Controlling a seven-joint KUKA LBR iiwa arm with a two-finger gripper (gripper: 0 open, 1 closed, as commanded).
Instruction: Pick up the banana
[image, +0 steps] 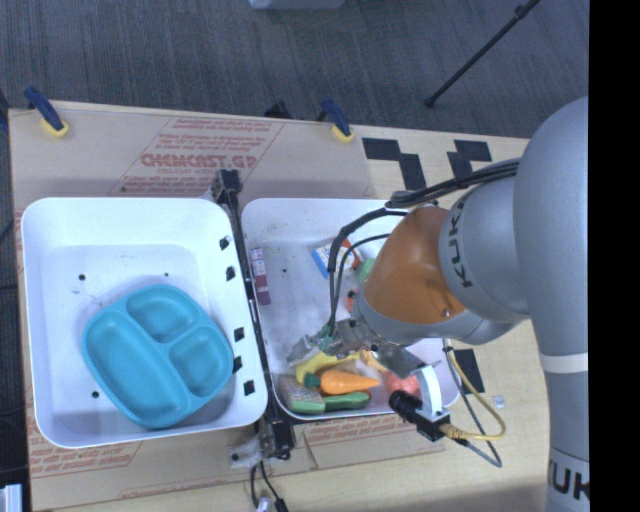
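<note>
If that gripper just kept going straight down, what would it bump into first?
Probably the banana, the yellow piece right under the gripper in the toy food pile at the right bin's front edge. The carrot lies close beside it, and depth is hard to judge.

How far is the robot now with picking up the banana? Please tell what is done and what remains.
Done: the arm has reached into the right bin, with its end effector low over the toy food. In hand: nothing that I can confirm. The banana lies in the pile beside the carrot. Left: grasping and lifting it.
</note>
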